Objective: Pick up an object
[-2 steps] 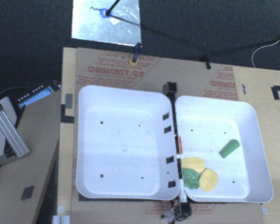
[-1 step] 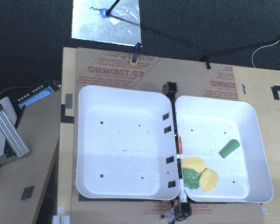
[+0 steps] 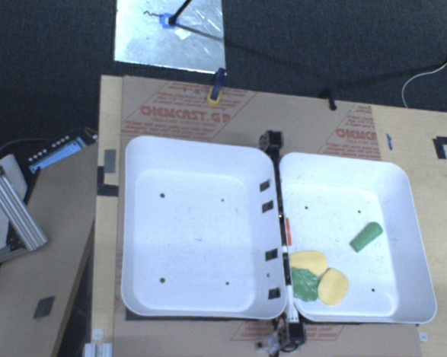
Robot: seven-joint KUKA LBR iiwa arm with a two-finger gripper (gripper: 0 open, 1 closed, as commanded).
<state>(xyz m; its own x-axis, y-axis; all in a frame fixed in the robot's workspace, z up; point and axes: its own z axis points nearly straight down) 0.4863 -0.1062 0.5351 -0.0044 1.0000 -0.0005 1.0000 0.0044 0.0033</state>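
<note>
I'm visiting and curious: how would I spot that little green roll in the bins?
Look in the right-hand white bin. The green cylinder lies alone toward its right side, tilted, apart from the cluster of two yellow pieces and a dark green piece near the divider.

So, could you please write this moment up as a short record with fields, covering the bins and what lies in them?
left bin: white bin, a few dark specks on its floor
right bin: white bin, holds all the objects seen
green cylinder, lying tilted, right of centre, apart from the rest
yellow pieces: one and another, near the divider, at the front
dark green piece, touching both yellow pieces
task state: nothing picked up yet
</note>
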